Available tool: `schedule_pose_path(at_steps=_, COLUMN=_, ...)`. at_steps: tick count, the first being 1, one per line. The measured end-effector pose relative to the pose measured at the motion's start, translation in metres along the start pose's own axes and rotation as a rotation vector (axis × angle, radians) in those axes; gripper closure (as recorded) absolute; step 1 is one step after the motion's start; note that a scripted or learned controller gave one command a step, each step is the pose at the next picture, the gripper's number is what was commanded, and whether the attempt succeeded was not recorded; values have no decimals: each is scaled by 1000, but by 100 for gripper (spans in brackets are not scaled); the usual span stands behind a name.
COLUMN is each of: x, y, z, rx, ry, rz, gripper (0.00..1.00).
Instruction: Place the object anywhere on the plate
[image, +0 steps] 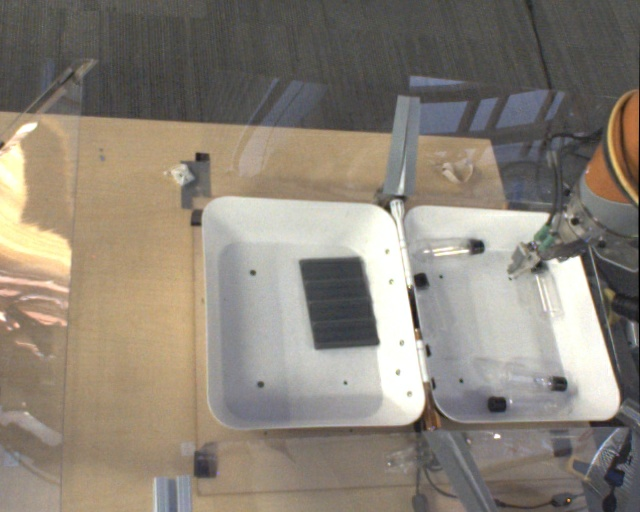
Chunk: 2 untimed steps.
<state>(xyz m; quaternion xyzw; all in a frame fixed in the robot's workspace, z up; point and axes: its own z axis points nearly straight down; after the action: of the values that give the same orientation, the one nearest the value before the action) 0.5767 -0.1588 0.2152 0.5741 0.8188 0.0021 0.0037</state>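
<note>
A dark ribbed rectangular plate (340, 302) lies flat in the middle of the left white bin (230, 330). Several clear tubes with black caps lie in the right bin (590, 395): one tube (450, 247) near the back, one tube (546, 296) at the right, one tube (522, 377) near the front. My gripper (525, 262) reaches in from the right over the back right part of the right bin. It hangs just above and left of the right-hand tube. Nothing is visibly held in it.
A loose black cap (496, 404) rests at the front of the right bin, and a small black piece (421, 281) by its left wall. A grey post (402, 150) rises behind the seam between the bins. Cables hang beside the arm at the right.
</note>
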Motion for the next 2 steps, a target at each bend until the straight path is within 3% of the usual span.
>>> schedule_pose_path(at_steps=1, x=55, y=90, z=31, rx=4, ry=2, rz=236, gripper=100)
schedule_pose_path(at_steps=2, x=109, y=138, z=30, rx=5, ry=0, rz=603, gripper=100)
